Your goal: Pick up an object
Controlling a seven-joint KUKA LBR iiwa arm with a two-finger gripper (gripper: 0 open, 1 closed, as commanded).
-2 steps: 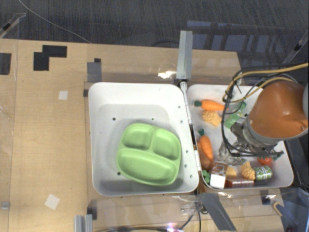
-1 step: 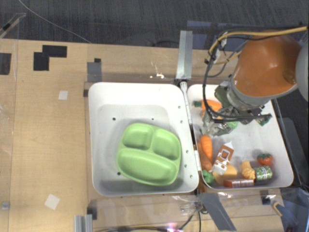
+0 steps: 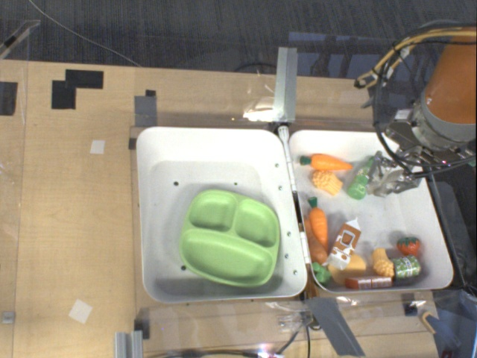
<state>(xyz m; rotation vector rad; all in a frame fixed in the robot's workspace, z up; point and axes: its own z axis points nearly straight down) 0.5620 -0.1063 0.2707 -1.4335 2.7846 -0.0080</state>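
Observation:
My gripper point(image 3: 386, 177) hangs over the back of the right bin point(image 3: 432, 222), below the orange band of the arm. A small green bottle-like object point(image 3: 358, 183) lies right at its left tip, touching or nearly touching it. Whether it is gripped does not show. Close by to the left are an orange carrot point(image 3: 329, 162) and a yellow corn-like piece point(image 3: 326, 182). Farther forward lie a second carrot point(image 3: 318, 227), a small brown and white carton point(image 3: 346, 245) and a red tomato-like toy point(image 3: 408, 245).
The left bin point(image 3: 160, 170) holds a green divided plate point(image 3: 229, 237). Along the right bin's front edge sit a yellow wedge point(image 3: 355, 264), a red bar point(image 3: 367, 282), a yellow piece point(image 3: 383, 262) and a green can point(image 3: 407, 268). Black cables point(image 3: 387, 66) loop above the wrist.

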